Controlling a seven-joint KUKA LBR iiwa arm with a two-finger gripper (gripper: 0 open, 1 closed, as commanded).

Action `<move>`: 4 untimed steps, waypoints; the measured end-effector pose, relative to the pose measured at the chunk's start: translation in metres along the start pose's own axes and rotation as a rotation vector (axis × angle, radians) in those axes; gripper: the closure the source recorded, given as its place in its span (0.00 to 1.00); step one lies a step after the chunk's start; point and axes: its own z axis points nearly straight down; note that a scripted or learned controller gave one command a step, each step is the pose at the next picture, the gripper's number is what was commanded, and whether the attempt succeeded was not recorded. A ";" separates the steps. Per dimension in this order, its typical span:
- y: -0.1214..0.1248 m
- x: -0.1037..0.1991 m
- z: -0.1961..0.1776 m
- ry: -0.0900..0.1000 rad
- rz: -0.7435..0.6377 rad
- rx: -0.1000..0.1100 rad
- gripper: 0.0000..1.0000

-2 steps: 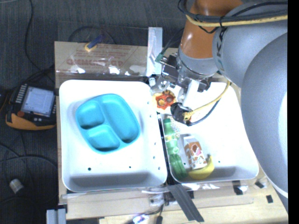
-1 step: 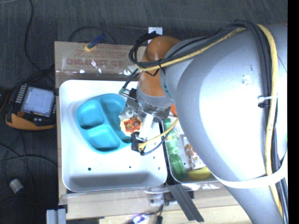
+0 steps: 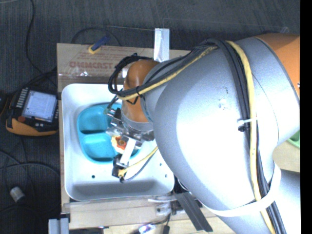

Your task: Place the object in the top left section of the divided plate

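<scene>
A blue divided plate (image 3: 95, 133) lies in the left white bin (image 3: 78, 179). Two of its sections show at the left; the arm covers the rest. My gripper (image 3: 119, 147) hangs over the plate's right part, just beside the lower left section. A small orange object (image 3: 118, 141) shows among the gripper's parts, but I cannot tell whether it is held. The large grey arm hides the plate's right side.
The grey arm (image 3: 219, 130) fills the right half of the view and hides most of the right bin. Black and yellow cables (image 3: 141, 160) trail from the wrist over the bin floor. A handheld device (image 3: 36, 108) lies on the floor left of the bench.
</scene>
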 end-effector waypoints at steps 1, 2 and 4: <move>-0.027 0.025 -0.068 -0.004 -0.069 0.032 1.00; 0.024 0.005 0.001 0.006 0.114 0.021 1.00; 0.013 0.075 -0.048 -0.013 0.356 0.030 1.00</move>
